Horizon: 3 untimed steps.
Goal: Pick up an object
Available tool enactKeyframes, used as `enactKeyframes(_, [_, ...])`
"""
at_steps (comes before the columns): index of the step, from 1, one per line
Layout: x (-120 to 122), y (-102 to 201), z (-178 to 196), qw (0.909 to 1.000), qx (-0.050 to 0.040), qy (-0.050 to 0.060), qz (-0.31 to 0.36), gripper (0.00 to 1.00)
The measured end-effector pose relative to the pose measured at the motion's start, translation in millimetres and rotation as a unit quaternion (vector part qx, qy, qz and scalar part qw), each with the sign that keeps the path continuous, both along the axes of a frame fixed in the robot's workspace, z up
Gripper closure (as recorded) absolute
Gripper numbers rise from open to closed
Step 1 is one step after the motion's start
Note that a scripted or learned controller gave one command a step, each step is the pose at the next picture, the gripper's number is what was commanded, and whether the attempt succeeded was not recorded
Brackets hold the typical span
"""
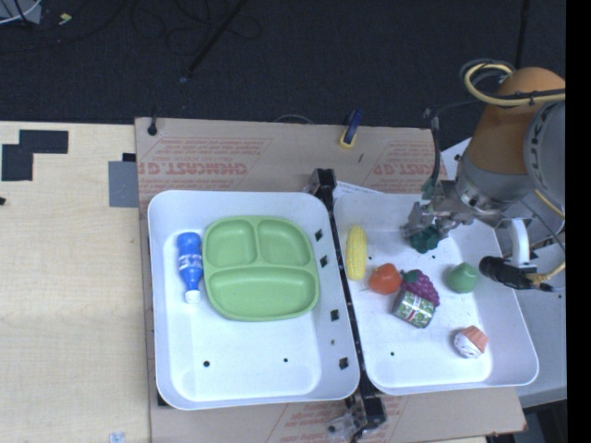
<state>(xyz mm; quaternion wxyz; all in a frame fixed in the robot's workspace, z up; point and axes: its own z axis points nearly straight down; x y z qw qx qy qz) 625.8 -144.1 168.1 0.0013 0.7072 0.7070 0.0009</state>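
Worktop held two white bins. Tool [427, 230] hovered over a dark teal toy [426, 240] in the right bin [503, 363]; can't tell its grip state. Toy looked light, stiff, probably best pinched across the middle.

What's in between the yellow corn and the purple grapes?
In the camera view, a small red-orange toy vegetable sits between the corn and the grapes, on the right bin's white floor.
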Motion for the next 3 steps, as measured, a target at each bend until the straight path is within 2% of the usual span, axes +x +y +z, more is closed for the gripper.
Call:
enactKeyframes(1, [0.7, -1.7, 53.5, 1.0000, -0.0001, 0.000, 0.001, 1.00])
enactKeyframes(2, [-22.6, 50.3, 45.2, 1.0000, 0.0015, 0.004, 0.001, 1.00])
enactKeyframes(3, [-37.4, 102.9, 55.3, 1.0000, 0.0017, 0.004, 0.002, 1.00])
